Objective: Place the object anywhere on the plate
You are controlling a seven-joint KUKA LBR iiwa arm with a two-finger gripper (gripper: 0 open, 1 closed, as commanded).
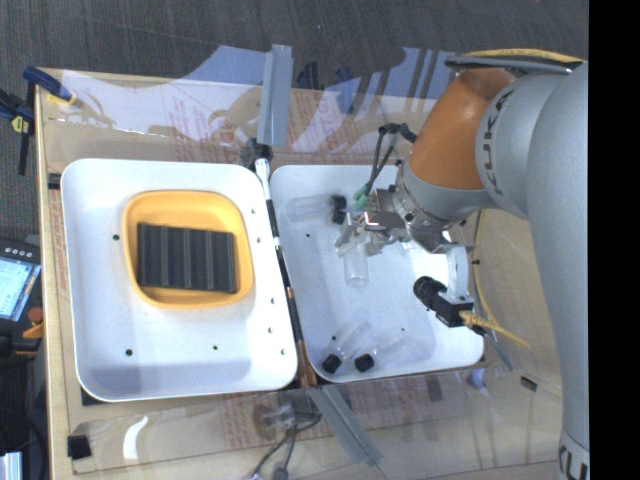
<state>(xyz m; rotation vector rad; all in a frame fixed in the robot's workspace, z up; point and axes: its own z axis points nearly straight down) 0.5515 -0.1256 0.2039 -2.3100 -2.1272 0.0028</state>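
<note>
Left bin [90, 298]: the yellow plate [185, 208] lies in its upper half and carries a dark ridged insert [190, 258] across its middle. The yellow rim around the insert is bare. This is the target, and anywhere on it counts.

Right bin [310, 278]: several clear plastic tubes lie loose on the floor. One tube [312, 208] is at the upper left, with a small dark cap at its right end. Two capped tubes [352, 348] sit near the bottom edge, their black caps toward the front wall. Another clear tube [355, 265] lies mid-bin, just below my gripper [366, 220]. I take this one as the object, since it is nearest to me.

Handling judgement: the tube is light, stiff, thin-walled plastic with a smooth, round body. It is likely to be slippery and to roll or squirt out if pinched off-centre. A hard squeeze may crack it. Best hold is across the middle of the barrel, square to its long axis. It is transparent and its edges are hard to make out against the white floor.

Gripper state: it hangs over the upper middle of the right bin, above the tube's top end. I cannot tell from this view whether it is spread or closed, or whether it touches the tube. I see nothing clearly held. The plate is well apart, to the left.
</note>
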